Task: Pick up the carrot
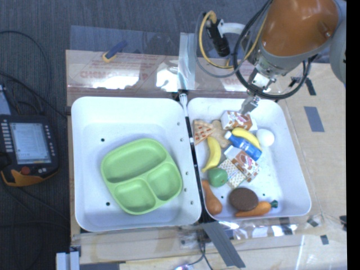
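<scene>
- Camera view: I see the carrot [254,210] lying flat at about 5 o'clock in the right bin [292,167], close against the near wall. It is a smooth orange taper with a small dark green stub at its right end, and its thick end touches the brown round disc [243,197] just above it.
- A second orange, elongated piece [212,200] lies at 7 o'clock of that bin, along the wall shared with the left bin; I cannot tell what it is.
- The gripper [250,103] is at 12 o'clock of the right bin, a thin pale tip pointing down over a small boxy, printed item [236,119]. It is too small and slanted for me to make out; I cannot tell whether it is released or clenched, and I see nothing held in it.
- The arm's glossy orange dome [298,18] sits at 1 o'clock of the picture, cut off by the top edge, with black cables looping to its left.
- Other glossy toy food is heaped mid-bin: two curved yellow bananas [212,153], a green ball [217,177], a white egg shape [265,138], a blue-and-white carton [243,146], and a pizza wedge [202,130].
- The left bin [90,122] holds a matte light green divided plate [141,175] with three compartments.
- At 9 o'clock, off the bench, a pendant with a screen [27,145] is partly cut off by the edge.
</scene>
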Controlling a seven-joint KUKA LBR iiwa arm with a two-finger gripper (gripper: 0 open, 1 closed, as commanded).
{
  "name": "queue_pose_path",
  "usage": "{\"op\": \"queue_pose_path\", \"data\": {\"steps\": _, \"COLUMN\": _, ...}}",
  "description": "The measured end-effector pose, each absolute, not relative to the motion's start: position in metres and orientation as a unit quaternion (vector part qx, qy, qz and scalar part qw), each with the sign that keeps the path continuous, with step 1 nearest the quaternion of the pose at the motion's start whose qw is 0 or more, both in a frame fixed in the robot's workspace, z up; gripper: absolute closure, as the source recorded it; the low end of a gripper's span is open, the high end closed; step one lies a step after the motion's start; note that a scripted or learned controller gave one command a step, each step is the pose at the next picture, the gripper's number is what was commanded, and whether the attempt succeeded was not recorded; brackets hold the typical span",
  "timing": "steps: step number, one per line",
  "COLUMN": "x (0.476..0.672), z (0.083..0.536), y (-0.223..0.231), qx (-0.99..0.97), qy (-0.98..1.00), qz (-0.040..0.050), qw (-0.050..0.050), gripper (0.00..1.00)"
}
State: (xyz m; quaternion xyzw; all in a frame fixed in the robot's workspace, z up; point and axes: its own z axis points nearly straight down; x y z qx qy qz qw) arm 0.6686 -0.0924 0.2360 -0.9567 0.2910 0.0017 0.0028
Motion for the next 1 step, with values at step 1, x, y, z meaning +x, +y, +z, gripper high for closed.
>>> {"op": "queue_pose_path", "data": {"steps": 1, "x": 0.6637, "z": 0.2171, "y": -0.1366, "qx": -0.995, "qy": 0.1, "qz": 0.0011, "qw": 0.002, "gripper": 1.0}}
